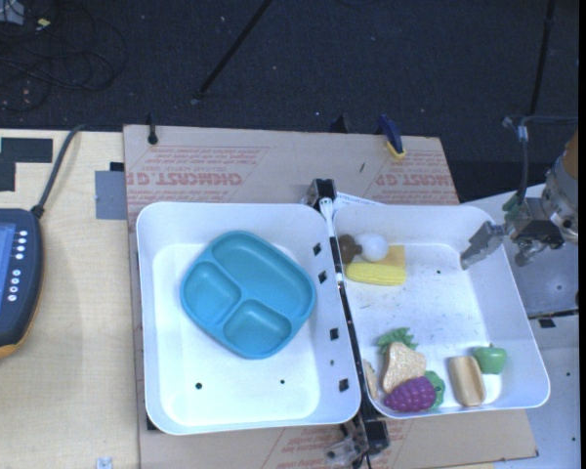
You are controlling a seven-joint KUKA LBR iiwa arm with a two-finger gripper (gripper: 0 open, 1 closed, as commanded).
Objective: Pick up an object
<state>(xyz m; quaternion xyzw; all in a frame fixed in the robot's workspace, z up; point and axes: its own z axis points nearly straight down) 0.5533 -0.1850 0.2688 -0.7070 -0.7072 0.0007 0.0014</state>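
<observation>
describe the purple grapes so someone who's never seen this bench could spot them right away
Look at the right white bin, then along its near edge where a cluster of toy food lies. The purple grapes sit near the left end of that cluster, just below the slice of bread and left of the hot dog bun. They are the only purple, bumpy item there.

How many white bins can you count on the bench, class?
2. The left bin holds a blue divided plate; the right bin holds the toy food. They sit side by side, touching at the middle.
</observation>
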